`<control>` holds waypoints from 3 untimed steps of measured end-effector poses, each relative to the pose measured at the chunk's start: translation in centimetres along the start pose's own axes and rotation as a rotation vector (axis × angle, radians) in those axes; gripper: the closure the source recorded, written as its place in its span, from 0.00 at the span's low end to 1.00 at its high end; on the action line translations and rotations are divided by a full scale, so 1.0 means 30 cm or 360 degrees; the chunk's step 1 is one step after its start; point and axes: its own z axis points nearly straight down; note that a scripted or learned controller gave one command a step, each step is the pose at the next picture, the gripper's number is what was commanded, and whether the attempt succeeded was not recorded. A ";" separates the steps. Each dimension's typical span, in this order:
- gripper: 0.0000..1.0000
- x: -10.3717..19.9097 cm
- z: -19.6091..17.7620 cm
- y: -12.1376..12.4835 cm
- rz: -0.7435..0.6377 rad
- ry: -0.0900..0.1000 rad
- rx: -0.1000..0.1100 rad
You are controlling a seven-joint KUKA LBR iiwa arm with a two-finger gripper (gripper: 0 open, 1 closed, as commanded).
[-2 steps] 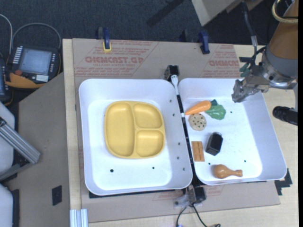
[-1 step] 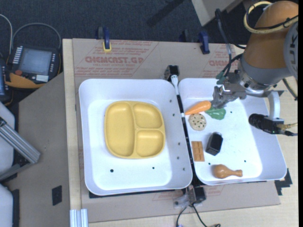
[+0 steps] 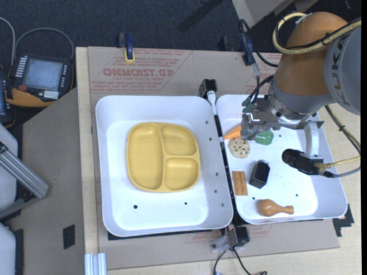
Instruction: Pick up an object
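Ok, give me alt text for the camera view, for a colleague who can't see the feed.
The arm's gripper hangs low over the right bin, above an orange piece, a green piece and a round cookie. The left bin holds a yellow divided plate.

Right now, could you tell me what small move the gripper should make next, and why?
Probably a short descent. The gripper hangs over the right bin, just above the cookie, with the carrot and the green piece beside it, and I see nothing held.
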 end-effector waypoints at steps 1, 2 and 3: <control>1.00 0.144 0.003 -0.032 0.0000 -0.0001 -0.0001; 1.00 0.334 0.013 -0.096 -0.0003 -0.0002 0.0000; 0.00 0.322 0.012 -0.093 0.0008 -0.0005 -0.0002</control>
